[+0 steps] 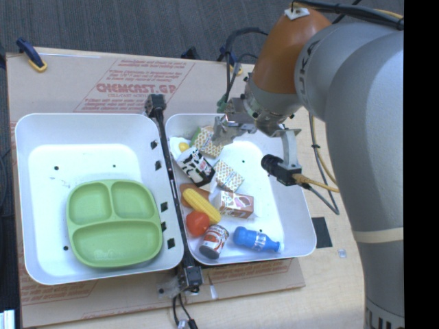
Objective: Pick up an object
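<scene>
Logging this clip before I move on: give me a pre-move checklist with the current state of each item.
1. Objects to pick lie in the right white bin: ok.
2. Hand over that bin's far end: ok.
3. Anything held in the hand: cannot tell.
4. Blue plastic bottle lying apart from the pile, open to a grasp: ok.
5. Green divided plate in the left white bin, away from the arm: ok.

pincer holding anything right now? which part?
Cannot tell. The pincer sits low over the checkered packet at the right bin's far end; no grip shows.
</scene>
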